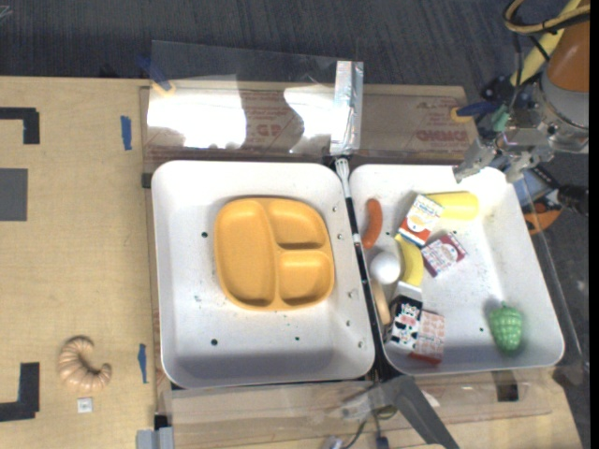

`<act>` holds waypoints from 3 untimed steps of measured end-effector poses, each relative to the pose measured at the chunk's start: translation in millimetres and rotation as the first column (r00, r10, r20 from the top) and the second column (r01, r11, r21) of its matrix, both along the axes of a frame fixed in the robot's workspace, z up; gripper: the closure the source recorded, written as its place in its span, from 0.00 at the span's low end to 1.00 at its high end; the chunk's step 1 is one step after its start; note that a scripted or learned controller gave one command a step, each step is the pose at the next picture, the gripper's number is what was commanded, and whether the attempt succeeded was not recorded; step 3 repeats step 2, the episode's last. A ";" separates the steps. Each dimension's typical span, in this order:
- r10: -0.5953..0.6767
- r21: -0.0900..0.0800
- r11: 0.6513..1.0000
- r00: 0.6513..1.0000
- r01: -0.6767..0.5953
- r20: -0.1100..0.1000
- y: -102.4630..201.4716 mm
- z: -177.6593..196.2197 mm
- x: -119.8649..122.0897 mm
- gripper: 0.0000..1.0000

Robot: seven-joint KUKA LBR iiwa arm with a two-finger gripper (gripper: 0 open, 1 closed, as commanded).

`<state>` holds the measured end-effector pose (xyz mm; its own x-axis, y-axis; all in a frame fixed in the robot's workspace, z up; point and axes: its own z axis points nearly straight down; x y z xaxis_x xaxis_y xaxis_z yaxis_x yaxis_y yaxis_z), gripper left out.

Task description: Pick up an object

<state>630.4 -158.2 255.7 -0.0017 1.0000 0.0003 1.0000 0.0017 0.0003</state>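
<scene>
The right bin (533,251) holds several small items. An orange-red sausage (372,223) lies along its left wall, with a white egg (386,268) and a yellow banana (411,258) beside it. A yellow block (455,204) and a white and orange carton (422,216) sit near the far wall. A red and white packet (444,253) lies mid-bin. At the front are a black and white carton (404,320), a red and white box (430,335) and a green bumpy fruit (506,327). My gripper (489,154) hangs over the bin's far right corner, above and right of the yellow block, with nothing visibly in it.
A yellow divided plate (274,251) lies in the left bin (178,279). A croissant (84,364) rests on the wooden bench at the front left. A clear plastic sheet (248,110) and cardboard stand behind the bins. Yellow cable loops (547,7) hang by the arm.
</scene>
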 end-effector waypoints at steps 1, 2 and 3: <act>-0.233 0.001 0.972 0.972 0.233 -0.003 5.3 -141.0 -16.9 0.00; -0.092 -0.004 0.996 0.996 0.092 0.015 44.1 -152.4 -48.7 0.00; -0.092 -0.004 0.996 0.996 0.092 0.015 44.1 -152.4 -48.7 0.00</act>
